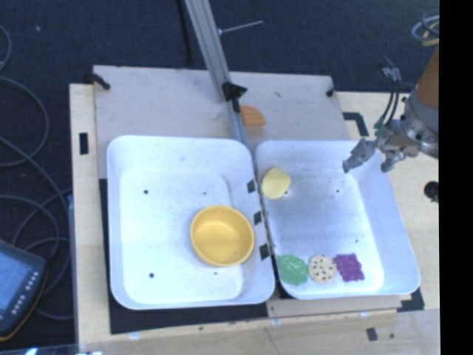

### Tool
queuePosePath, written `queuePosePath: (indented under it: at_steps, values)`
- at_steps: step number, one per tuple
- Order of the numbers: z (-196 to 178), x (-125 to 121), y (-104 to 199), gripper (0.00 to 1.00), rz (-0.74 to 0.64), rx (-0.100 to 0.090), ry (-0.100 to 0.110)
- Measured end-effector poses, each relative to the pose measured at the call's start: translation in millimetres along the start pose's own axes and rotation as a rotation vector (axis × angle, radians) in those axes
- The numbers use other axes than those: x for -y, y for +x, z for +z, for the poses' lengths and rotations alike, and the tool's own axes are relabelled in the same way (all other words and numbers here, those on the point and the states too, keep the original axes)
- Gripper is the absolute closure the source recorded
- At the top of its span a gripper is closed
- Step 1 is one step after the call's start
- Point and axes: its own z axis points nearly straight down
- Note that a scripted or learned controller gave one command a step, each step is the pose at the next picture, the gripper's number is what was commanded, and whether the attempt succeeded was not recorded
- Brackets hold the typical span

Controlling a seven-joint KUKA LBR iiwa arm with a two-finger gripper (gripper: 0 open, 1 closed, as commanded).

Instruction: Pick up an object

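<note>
Dark carpet with loose black cables surrounds a pale wooden bench [85,198], and on it two shallow white bins sit side by side, their inner edges touching. Inside the left bin [133,168] a yellow bowl [222,235] stands upright toward its near right part. Over in the right bin [384,228], a pale yellow round object [276,183] lies close to the left wall, toward the far end. Along the near wall of that bin three small pieces sit in a row, close together: a green one [293,269], a tan cookie with dark specks [321,268] and a purple one [349,267]. An orange object [251,117] rests on the grey board beyond the bins, just beside a slanted metal rail [207,35]. From the right the arm [429,95] reaches in, and its jaws [373,157] hang above the far right corner of the right bin, spread apart with nothing between them. Its two fingers [357,156] point down and leftward, well apart from every piece in the bin. A tablet-like screen [18,287] lies on the floor at the near left.
</note>
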Motion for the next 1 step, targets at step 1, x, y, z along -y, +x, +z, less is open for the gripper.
queuePosePath:
  at_steps: [1]
  values:
    - [0.0, 0.0, -0.1, 0.00, -0.001, 0.001, 0.000]
